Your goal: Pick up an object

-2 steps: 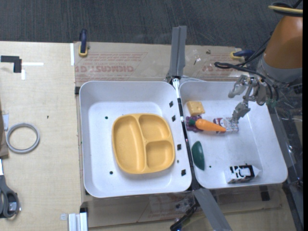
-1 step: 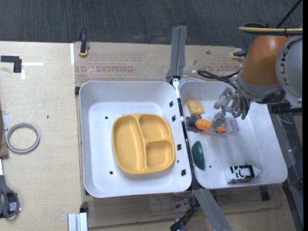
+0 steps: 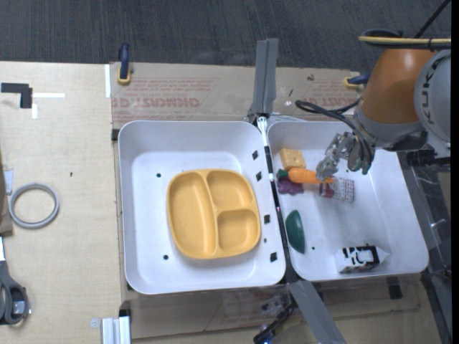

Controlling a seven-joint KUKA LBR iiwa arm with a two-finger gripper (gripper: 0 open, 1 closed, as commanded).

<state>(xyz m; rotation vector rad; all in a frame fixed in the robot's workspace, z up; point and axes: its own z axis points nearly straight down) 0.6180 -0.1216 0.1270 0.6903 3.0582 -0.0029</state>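
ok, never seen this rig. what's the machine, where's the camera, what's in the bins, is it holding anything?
It is one robot arm, grey with an orange band, reaching in from the right. Its claw hangs over the right bin, just above the toys; nothing shows between its fingers, so I would not call anything held.

The single camera is fixed above the bench and looks down at a slant on both bins.

The left bin holds a yellow divided plate. The right bin holds a carrot, a tan block, a purple toy, a dark green piece, a small clear checked item and a black-and-white item.

On the bench to the left lie a grey ring and scissors.
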